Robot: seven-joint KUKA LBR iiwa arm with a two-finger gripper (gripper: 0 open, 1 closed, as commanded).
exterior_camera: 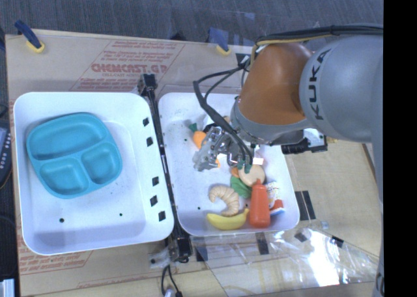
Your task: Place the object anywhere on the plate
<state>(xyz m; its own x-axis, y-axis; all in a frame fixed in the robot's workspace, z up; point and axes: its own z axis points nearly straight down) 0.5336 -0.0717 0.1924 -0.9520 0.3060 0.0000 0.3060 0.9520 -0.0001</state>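
The arm reaches in from the right, its gripper (210,151) low over the right bin (174,178) — whether it has hold of anything, I cannot tell. Just beside it lies a small orange piece (199,138); a croissant (225,197), a banana (227,221) and a red bottle (259,206) crowd the near corner. The blue plate (71,152) sits in the left bin (39,230), well apart.

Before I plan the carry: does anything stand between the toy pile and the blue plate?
Yes: the two bins' adjoining walls run between the toys in the right bin and the blue plate in the left one.
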